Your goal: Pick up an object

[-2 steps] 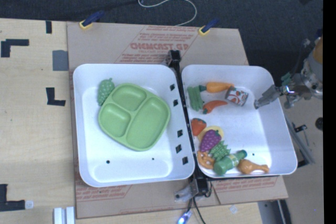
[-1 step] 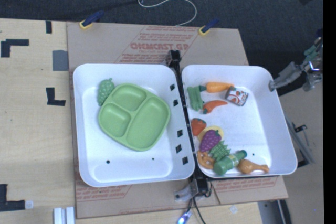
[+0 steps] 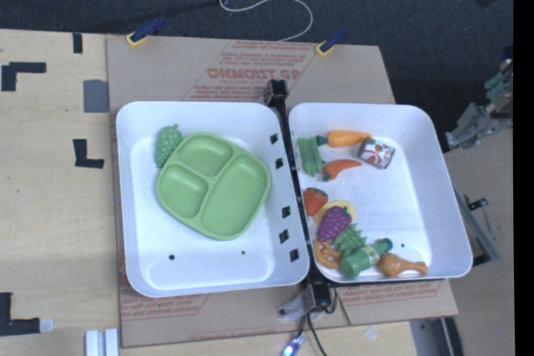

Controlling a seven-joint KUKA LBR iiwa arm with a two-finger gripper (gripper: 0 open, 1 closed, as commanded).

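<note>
— Where's the gripper (image 3: 498,96)?

— Off past the right bin's (image 3: 417,179) right rim, outside both bins. Open or closed, I cannot tell from here.

— And the things to pick?

— All in the right bin, crowded toward its left wall: a carrot (image 3: 347,137) at the top beside a small can (image 3: 376,153), green beans (image 3: 309,155) just left of them, purple grapes (image 3: 332,223) lower down, and a green bottle (image 3: 360,259) by the near rim.

— The left bin (image 3: 142,204)?

— A green divided plate (image 3: 214,185) lies there, with green grapes (image 3: 168,142) touching its upper-left edge.
</note>
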